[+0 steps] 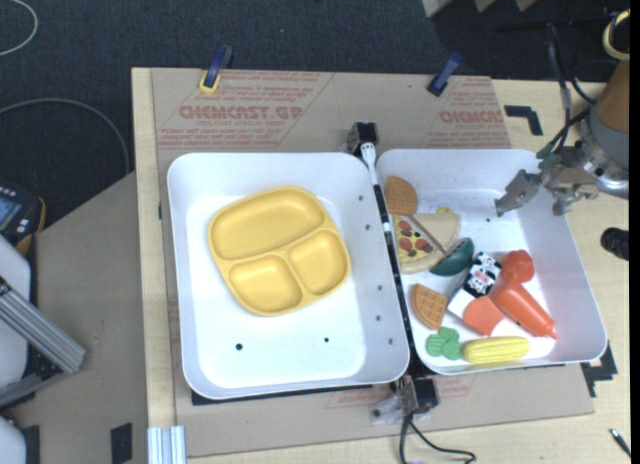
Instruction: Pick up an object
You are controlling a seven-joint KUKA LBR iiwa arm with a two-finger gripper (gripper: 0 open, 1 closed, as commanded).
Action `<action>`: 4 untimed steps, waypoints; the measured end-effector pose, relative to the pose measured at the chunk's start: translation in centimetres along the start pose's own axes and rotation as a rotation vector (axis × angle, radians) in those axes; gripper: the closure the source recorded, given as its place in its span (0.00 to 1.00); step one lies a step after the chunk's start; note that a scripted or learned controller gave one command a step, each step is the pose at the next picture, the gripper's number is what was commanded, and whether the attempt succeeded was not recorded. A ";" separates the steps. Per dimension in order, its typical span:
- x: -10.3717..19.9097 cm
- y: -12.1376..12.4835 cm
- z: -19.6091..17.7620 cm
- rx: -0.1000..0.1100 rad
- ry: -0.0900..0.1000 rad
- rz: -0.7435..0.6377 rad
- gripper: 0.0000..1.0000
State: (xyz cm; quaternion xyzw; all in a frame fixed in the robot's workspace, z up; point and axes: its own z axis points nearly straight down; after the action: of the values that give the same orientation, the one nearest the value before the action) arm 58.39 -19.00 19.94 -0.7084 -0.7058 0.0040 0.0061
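At the right side of the frame, the gripper (537, 195) hangs over the upper right part of the right bin (585, 282). Its two grey fingers (516, 193) are spread apart, and nothing sits between them. Below it, the toys are piled in the lower left part of that bin. A pizza slice (416, 238) lies near the bin's left wall, with a round brown cookie (401, 193) just above it. A dark green piece (456, 256) sits just right of the pizza. A small black and white toy (484, 274) is next to it. An orange carrot (523, 304) lies to the right, touching a red piece (517, 264) above it. A waffle (429, 305) sits lower down, with a green broccoli (444, 343) and a yellow corn cob (495, 350) at the bottom edge. On the left, the left bin (200, 352) holds a yellow plate (277, 249) with three parts.
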 end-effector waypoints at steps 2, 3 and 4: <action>0.3 -0.1 3.5 -0.009 -0.001 -0.004 0.00; -0.4 0.4 9.3 -0.010 -0.001 -0.003 0.00; -0.4 0.4 11.6 -0.010 -0.002 -0.004 0.00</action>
State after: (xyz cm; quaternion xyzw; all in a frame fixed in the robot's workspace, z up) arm 58.59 -19.33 8.34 -0.7070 -0.7072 0.0010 0.0018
